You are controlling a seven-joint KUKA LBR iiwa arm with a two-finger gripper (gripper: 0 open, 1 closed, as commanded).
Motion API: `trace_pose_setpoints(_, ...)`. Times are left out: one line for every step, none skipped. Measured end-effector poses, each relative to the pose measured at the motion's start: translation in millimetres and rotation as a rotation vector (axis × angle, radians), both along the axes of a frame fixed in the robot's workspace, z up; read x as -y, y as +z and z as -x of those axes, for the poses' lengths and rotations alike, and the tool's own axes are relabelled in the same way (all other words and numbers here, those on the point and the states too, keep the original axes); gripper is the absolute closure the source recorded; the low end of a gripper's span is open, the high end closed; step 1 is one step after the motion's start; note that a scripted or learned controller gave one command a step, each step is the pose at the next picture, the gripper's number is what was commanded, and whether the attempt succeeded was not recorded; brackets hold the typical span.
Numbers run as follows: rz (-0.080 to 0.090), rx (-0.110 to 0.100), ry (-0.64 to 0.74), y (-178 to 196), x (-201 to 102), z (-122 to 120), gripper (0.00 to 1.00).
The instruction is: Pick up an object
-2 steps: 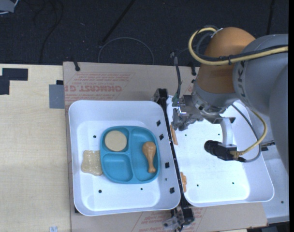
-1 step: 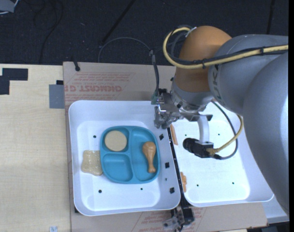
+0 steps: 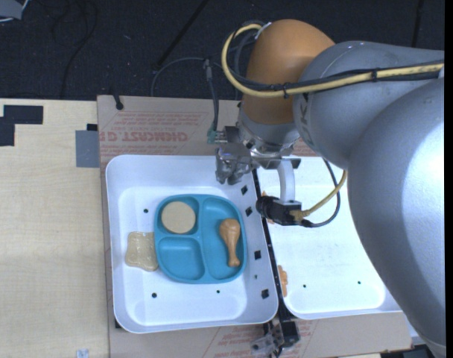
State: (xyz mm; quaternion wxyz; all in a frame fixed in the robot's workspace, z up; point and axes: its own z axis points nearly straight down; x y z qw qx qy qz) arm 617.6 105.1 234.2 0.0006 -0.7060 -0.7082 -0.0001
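A blue divided plate (image 3: 185, 263) lies in the left bin (image 3: 130, 304). A round tan patty (image 3: 177, 216) sits in its far-left section and a brown toy drumstick (image 3: 231, 239) lies in its right section. A pale beige piece (image 3: 141, 250) rests on the bin floor against the plate's left edge. My gripper (image 3: 228, 170) hangs over the far right corner of the left bin, just beyond the plate's far rim and apart from all the objects. Nothing shows in its grasp.
The right bin (image 3: 338, 274) sits under the arm, with a small orange item (image 3: 283, 280) at its left wall. A black cable fitting (image 3: 280, 210) hangs from the wrist over the divider between the bins. Cardboard (image 3: 159, 125) lies behind the bins.
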Motion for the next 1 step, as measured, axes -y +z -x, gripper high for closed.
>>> trace_pose_setpoints(0.002,-0.003,0.0,-0.6,1.1,1.4,0.0)
